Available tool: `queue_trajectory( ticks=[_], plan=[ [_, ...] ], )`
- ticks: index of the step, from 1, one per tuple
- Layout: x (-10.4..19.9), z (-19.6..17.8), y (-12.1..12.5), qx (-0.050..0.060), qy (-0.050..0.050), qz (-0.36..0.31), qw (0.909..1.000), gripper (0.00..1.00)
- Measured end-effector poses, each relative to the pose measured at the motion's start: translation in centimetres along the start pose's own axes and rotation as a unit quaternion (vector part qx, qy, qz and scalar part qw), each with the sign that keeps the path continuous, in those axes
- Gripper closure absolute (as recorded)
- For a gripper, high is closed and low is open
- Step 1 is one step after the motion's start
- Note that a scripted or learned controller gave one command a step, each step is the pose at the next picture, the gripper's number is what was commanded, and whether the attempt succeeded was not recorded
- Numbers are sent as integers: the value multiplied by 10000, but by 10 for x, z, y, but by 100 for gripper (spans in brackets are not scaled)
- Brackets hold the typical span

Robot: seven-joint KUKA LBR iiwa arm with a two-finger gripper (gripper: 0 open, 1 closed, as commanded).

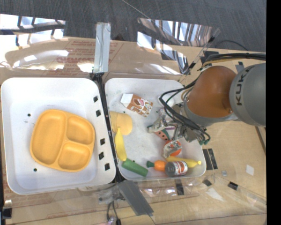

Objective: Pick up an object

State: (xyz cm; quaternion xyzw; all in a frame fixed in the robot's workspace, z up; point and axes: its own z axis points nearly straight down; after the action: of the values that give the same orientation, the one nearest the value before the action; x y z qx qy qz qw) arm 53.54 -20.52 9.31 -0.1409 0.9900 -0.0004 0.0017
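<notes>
My gripper (pixel 165 129) hangs low over the middle of the right bin (pixel 145 87), under the orange wrist band (pixel 211 93) and a tangle of black cables. A small red dotted piece (pixel 164 136) lies right at its tip; whether it is held cannot be made out. Just below is an orange-and-white item (pixel 172 149). A white and brown carton (pixel 137 104) lies to the upper left of the gripper. Along the bin's front wall rest a green cucumber (pixel 135 168), an orange carrot (pixel 157 164), a red-labelled bottle (pixel 178 168) and a yellow piece (pixel 191 162).
A yellow block (pixel 122 122) and a banana (pixel 119 146) lie by the right bin's left wall. The left bin (pixel 18 93) holds a yellow divided tray (pixel 62 139). Cardboard and shiny foil sit behind the bins.
</notes>
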Motion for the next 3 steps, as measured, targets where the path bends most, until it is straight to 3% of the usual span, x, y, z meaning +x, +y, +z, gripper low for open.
queue_trajectory(
  ticks=[1,2,3],
  plan=[
    [-2,-11,1,2,-16,-26,10000,100],
    [-18,-58,45,1,-3,1324,9912,100],
    [-93,-74,-32,6,-1,836,9965,100]
  ],
)
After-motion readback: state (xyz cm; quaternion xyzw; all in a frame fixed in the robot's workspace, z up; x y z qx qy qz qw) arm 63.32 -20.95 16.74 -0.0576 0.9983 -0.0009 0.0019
